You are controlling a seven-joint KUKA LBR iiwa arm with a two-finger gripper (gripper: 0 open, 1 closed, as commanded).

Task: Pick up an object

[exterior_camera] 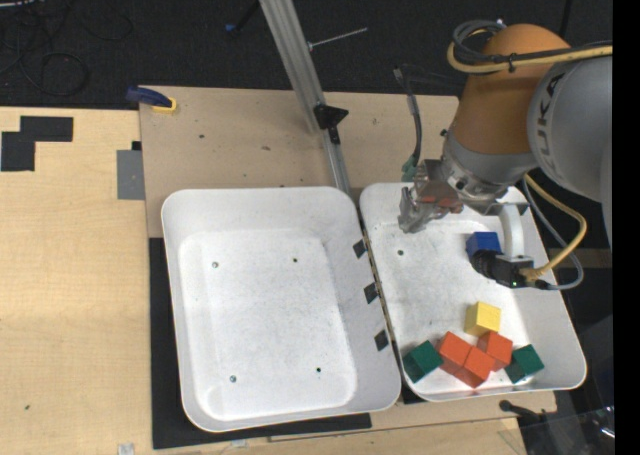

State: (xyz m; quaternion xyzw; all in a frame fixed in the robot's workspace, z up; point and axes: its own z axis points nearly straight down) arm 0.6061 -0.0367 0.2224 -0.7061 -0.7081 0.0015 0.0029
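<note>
two shallow white plastic bins sit side by side on the pale wooden bench (70, 273), and the work is all in the right-hand bin (440, 288). the grey kuka arm with its orange band (505, 93) reaches in from the right and holds its two-finger gripper (413, 219) low over the far left part of that bin, above bare floor. whether the fingers are spread or pressed together cannot be told from this angle, and nothing is seen between them. the blocks lie well apart from it: a small blue block (483, 243) at the bin's right side, and, in the near right corner, a yellow cube (487, 317), a cluster of orange-red blocks (475, 355) and two dark green blocks (422, 359) flanking them. the left-hand bin (265, 308) shows only its speckled floor. this looks like the approach stage, with no pick made; the next move calls for shifting right or nearer to a block and lowering over it before closing.
</note>
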